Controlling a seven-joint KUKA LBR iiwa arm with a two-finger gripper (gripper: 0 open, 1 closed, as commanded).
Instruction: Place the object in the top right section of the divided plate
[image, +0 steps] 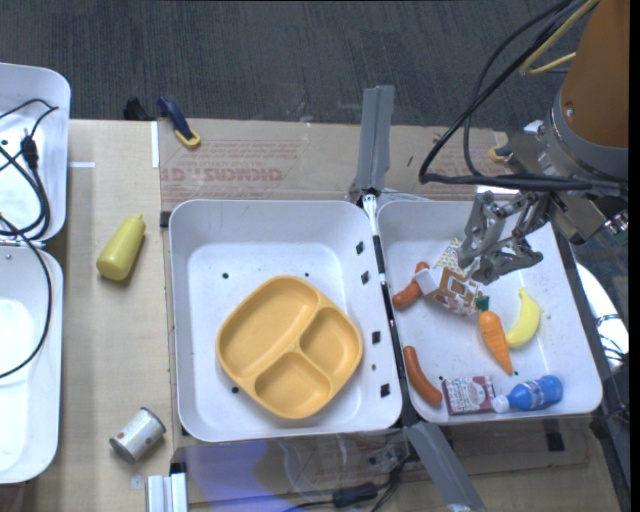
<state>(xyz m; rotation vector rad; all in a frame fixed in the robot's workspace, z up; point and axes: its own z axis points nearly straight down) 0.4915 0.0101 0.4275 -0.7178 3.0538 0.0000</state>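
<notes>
Brown cardboard covers the tabletop (250, 160) under my two white bins. My left bin (190, 300) carries the yellow divided plate (290, 346), set near the bin's middle, its three sections all bare. My right bin (585, 330) carries everything loose, and my claw (490, 262) hangs over its upper middle, right above a small carton printed like a little house (452, 290). The carton lies tilted, its upper end under my fingertips; whether I am pinching it or only touching it I cannot tell, since my own linkage and cables cover that spot.

Crowding the carton: a sausage (408, 291) touches its left end, a carrot (495, 338) lies just beside its lower right, and a banana (524, 320) sits next to the carrot toward the bin's right wall. Along the bin's near edge lie a second sausage (421, 376), a small red-and-white pack (468, 394) and a little bottle with a blue cap (528, 393), the last two touching.

Outside the bins, a yellow mustard bottle (121, 248) lies on the tabletop's left part, a tin can (137, 433) near the left bin's near corner, and a blue and yellow clamp (177, 122) at the far edge. White trays (30, 400) with black cables are cut off at the left. My orange band (605, 70) is cut off at the upper right corner.
</notes>
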